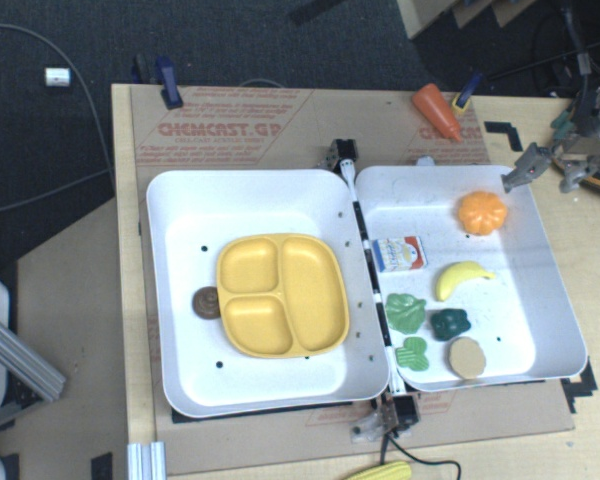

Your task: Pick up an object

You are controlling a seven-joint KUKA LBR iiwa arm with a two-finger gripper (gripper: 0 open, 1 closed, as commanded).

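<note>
The right bin (540, 268) holds an orange fruit (480, 213), a yellow banana (462, 278), a small blue and white carton (398, 254), two light green pieces (405, 313) (413, 353), a dark green piece (448, 322) and a tan round disc (467, 358). My gripper (552, 173) hovers at the bin's far right corner, up and to the right of the orange fruit. Its two grey fingers (522, 171) are spread open with nothing between them.
The left bin (180, 208) holds a yellow divided plate (280, 295) with a brown round piece (207, 302) at its left edge. An orange bottle-shaped thing (438, 113) lies on the bench behind the right bin. Blue clamps (167, 80) grip the bench's far edge.
</note>
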